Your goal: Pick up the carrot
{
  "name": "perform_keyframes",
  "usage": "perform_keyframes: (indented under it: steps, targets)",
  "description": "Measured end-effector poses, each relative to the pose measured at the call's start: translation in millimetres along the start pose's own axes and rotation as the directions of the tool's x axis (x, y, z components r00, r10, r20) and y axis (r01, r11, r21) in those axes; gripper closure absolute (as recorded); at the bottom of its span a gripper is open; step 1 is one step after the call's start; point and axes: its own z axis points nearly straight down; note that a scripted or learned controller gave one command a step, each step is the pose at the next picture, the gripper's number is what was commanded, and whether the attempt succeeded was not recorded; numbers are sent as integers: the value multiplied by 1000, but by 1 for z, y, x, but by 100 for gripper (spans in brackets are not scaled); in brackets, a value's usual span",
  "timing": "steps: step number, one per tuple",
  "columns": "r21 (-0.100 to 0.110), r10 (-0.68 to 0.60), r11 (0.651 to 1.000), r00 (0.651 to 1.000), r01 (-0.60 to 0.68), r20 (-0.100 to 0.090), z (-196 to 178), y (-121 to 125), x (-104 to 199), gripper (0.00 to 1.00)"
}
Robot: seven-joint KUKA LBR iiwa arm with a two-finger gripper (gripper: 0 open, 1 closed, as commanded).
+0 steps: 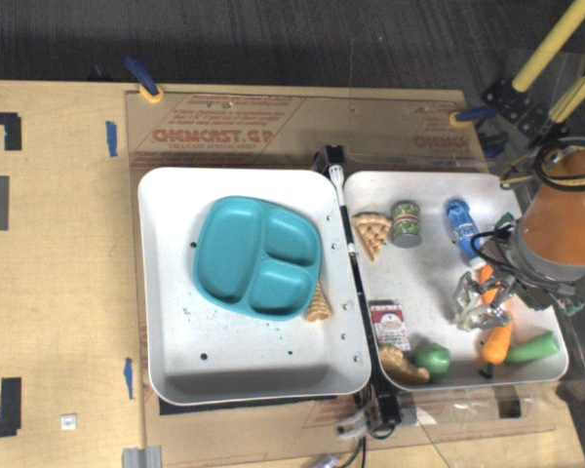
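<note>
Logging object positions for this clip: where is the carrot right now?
The carrot lies in the right bin, near its front right corner, just below the pincer and against the left end of a green vegetable.

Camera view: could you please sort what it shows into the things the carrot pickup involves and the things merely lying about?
Job:
carrot
gripper, above the carrot
right bin

Lying about:
teal divided plate
left bin
pizza slice
green can
blue bottle
green pepper

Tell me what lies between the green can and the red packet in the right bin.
Bare white bin floor. In the camera view, nothing sits between the green can and the red packet; the pizza slice lies beside the can.
</note>
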Motion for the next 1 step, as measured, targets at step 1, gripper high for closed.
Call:
perform_keyframes:
  steps: [1]
  targets:
    - [-9, 2, 1000, 1000, -2, -12, -86, 71, -58, 100]
